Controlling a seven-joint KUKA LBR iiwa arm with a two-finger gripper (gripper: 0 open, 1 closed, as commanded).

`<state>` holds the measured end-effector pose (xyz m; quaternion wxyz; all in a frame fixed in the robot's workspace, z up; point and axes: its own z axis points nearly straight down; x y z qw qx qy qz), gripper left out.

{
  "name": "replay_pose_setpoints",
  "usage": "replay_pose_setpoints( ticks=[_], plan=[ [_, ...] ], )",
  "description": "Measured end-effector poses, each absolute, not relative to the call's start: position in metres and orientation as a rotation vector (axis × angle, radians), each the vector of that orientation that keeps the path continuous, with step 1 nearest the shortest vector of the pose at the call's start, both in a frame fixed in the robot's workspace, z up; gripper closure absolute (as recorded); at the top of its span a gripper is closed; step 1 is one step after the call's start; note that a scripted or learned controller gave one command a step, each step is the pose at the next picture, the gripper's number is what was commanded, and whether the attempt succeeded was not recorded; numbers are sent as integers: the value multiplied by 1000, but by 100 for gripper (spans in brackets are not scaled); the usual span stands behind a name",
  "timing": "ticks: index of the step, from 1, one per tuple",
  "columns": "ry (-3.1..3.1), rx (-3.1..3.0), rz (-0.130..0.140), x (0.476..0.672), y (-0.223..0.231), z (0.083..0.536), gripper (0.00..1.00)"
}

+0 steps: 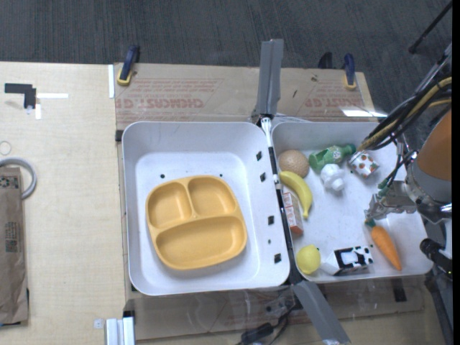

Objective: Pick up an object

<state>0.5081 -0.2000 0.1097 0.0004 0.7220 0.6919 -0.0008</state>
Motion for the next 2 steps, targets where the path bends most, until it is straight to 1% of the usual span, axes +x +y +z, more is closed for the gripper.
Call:
replay_pose_setpoints(
  ticks=[1,2],
  plan=[
    [2173,2267,-3,508,-200,110,0],
    [1979,2443,-4,477,-195,91,0]
  ],
)
